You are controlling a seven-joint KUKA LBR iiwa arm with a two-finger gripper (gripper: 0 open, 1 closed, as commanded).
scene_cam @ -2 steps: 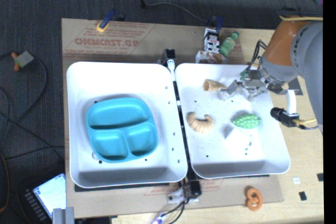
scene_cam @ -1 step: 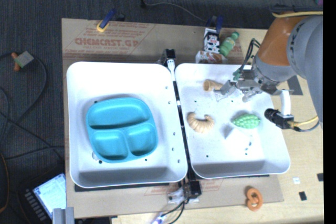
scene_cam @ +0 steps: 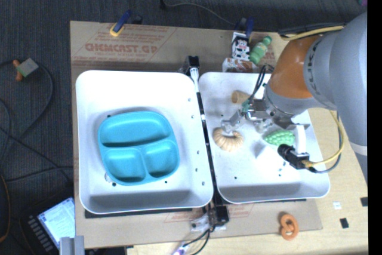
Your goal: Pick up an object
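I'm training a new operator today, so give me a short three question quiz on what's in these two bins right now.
1. True or false: the blue tray lies in the left bin.
2. Which thing lies nearest the gripper? A: the tan shell-shaped object B: the green object C: the orange ring
3. Fill in: the orange ring lies ___ the bins, on the bench.

Key: 1 true; 2 A; 3 outside.

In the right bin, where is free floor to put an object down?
Right bin: bare floor along the near wall, below the tan ridged object and green object. Crowded in the middle, around the hand. Left bin: free margin around the blue tray.
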